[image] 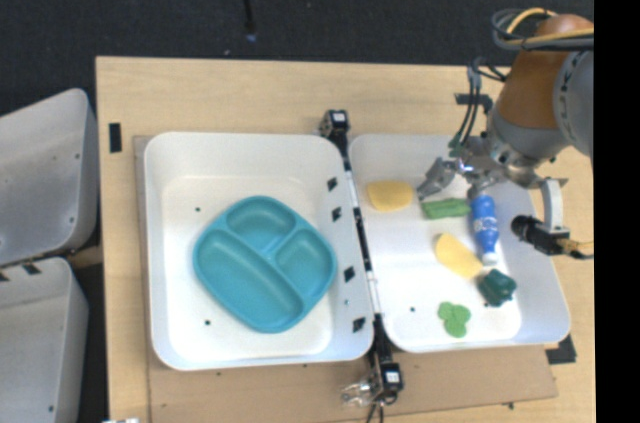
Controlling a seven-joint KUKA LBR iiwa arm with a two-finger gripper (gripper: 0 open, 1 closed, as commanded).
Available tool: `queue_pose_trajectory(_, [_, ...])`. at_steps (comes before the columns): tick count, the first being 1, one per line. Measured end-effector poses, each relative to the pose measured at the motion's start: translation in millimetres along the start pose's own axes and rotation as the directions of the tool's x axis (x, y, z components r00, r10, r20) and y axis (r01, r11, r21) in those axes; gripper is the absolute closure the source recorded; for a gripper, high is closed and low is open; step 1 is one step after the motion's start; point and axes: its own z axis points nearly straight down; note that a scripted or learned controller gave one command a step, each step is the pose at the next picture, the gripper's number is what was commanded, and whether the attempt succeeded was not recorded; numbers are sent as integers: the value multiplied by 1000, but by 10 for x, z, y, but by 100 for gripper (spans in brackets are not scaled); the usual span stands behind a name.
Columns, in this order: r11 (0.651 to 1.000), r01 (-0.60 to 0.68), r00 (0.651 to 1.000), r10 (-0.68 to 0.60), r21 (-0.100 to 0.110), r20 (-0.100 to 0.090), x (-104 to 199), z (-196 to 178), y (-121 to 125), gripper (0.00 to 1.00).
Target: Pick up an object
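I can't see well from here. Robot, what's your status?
Gripper low in right white bin, holding nothing. Green stick-shaped piece just below it. Yellow oval block close beside.

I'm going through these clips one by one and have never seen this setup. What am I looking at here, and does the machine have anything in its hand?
One camera looks down at a slant on a wooden bench. The grey arm with an orange band, reaching in from the right, is the robot. Its hand hovers low over the right bin. That bin holds small toys: a yellow piece, a green strip, a blue bottle-like item, another yellow piece, a dark teal lump and a green lump. The left bin holds a teal divided plate. I see nothing gripped; the picture is too coarse to tell more.
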Motion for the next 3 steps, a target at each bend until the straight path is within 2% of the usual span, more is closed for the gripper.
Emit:
queue_pose_trajectory(1, [1000,-2,1000,2,-4,2,-13,476,18,0])
queue_pose_trajectory(2, [1000,-5,1000,5,-6,2,-25,369,23,100])
queue_pose_trajectory(3, [1000,-1,1000,1,2,-2,-123,-107,7,100])
